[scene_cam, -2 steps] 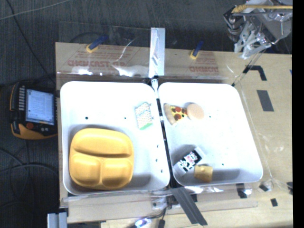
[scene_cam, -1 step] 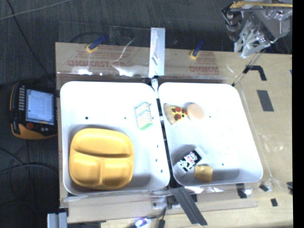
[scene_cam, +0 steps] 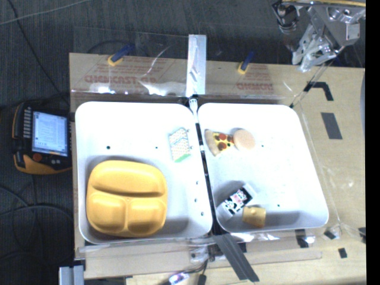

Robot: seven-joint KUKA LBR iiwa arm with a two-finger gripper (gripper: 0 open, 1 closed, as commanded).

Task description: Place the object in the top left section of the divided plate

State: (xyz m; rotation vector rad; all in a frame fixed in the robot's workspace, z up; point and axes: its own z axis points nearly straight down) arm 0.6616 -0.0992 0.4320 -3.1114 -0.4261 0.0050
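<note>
Divided plate (scene_cam: 126, 196) in left bin (scene_cam: 119, 117), front-left. Packet (scene_cam: 179, 144) behind it. Right bin (scene_cam: 297, 159): pizza slice (scene_cam: 218, 141), round piece (scene_cam: 243, 139) at back; card (scene_cam: 237, 200), block (scene_cam: 254, 217) at front.

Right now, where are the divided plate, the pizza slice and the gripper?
divided plate (scene_cam: 126, 196): camera view, middle of its yellow surface.
pizza slice (scene_cam: 219, 141): camera view, its topped centre.
gripper (scene_cam: 309, 57): camera view, by its fingertips.
</note>
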